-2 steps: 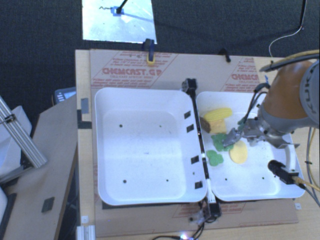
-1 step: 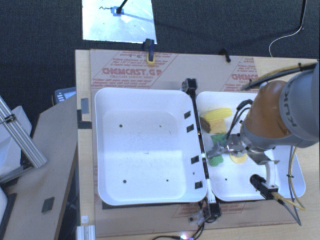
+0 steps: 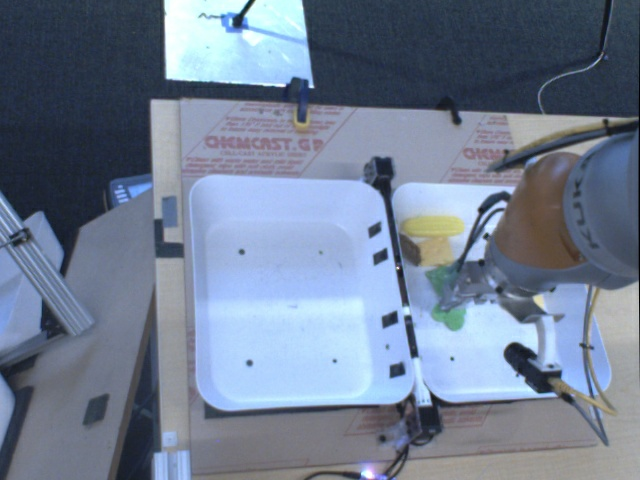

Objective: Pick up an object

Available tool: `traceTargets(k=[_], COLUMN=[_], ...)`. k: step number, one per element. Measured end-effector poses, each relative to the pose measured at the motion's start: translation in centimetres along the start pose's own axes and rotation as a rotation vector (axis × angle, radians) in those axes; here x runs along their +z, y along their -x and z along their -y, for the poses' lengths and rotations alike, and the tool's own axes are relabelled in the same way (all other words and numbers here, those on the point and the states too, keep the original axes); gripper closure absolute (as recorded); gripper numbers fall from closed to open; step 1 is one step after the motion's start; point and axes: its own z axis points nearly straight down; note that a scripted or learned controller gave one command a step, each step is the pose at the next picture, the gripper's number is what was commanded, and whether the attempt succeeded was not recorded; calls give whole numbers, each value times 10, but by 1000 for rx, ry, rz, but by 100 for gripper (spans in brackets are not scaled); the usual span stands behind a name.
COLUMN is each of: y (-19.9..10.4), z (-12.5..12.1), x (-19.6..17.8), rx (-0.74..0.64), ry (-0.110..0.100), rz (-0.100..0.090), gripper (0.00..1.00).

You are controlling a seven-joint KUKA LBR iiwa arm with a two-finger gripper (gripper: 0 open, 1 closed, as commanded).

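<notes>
Gripper (image 3: 462,293) lowered over a green object (image 3: 447,298) in the right bin (image 3: 480,383).
The arm is positioned for a grasp; the jaw state cannot be told, and a yellow object (image 3: 432,227) lies farther back.

Evenly and brightly lit from above. Soft, low in resolution, fine detail smeared throughout. Strong glare on the metal sheet (image 3: 238,26) at top. White bins (image 3: 290,288) near blown out, only faint shadows along their walls. Dark, grainy carpet (image 3: 80,58) around the bench.
</notes>
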Motion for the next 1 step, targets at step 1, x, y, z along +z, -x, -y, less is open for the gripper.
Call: traceTargets(k=[1], y=[0], z=[0], x=[1], rx=[0], ry=[-1], rz=[0], gripper=[0])
